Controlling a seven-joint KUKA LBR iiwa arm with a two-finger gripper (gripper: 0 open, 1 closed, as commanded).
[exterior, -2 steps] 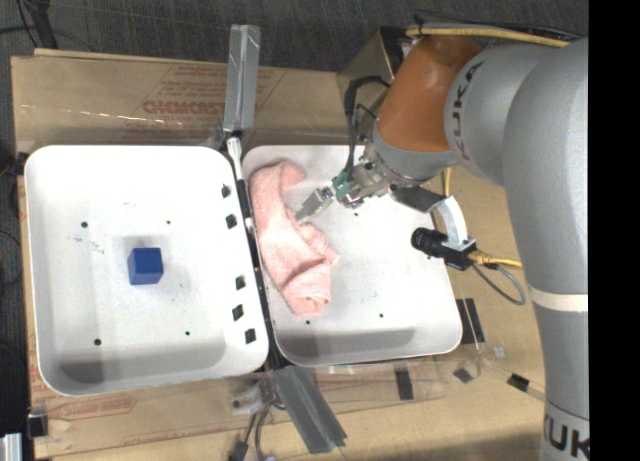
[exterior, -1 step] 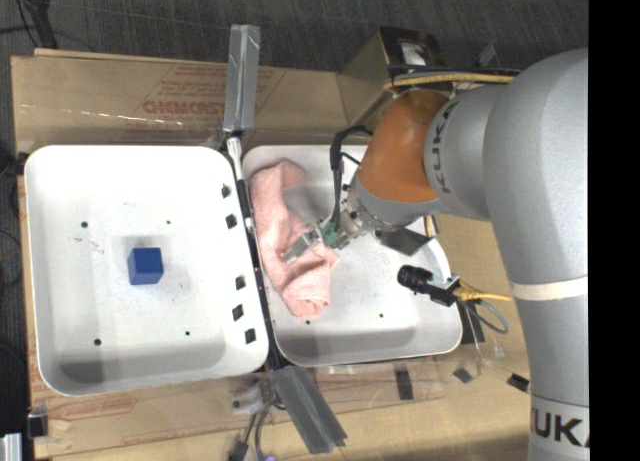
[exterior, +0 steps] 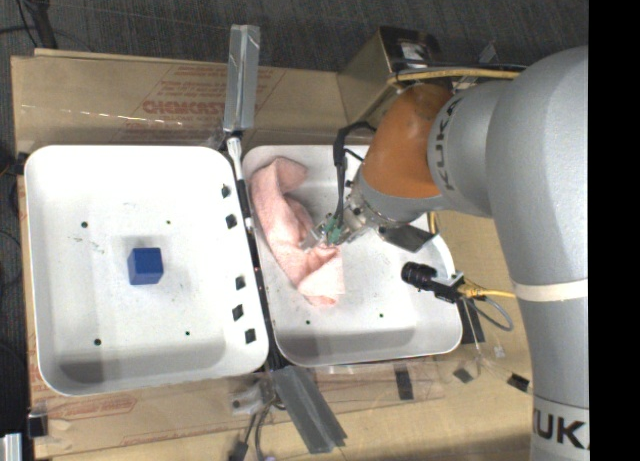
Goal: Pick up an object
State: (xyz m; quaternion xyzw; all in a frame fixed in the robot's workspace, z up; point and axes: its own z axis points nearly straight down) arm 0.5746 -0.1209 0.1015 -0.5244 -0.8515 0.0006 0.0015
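A crumpled pink cloth (exterior: 285,227) lies in the right bin (exterior: 400,324), along its left side. My gripper (exterior: 330,231) is down in that bin, at the cloth's right edge, and seems to touch it. The arm's wrist hides the fingertips. A small blue cube (exterior: 146,265) rests alone in the left bin (exterior: 60,179), left of its middle.
A grey divider bar (exterior: 243,64) runs between the two bins at the back. Cardboard (exterior: 120,89) lies under both bins. The grey arm (exterior: 520,169) covers the right bin's far right corner.
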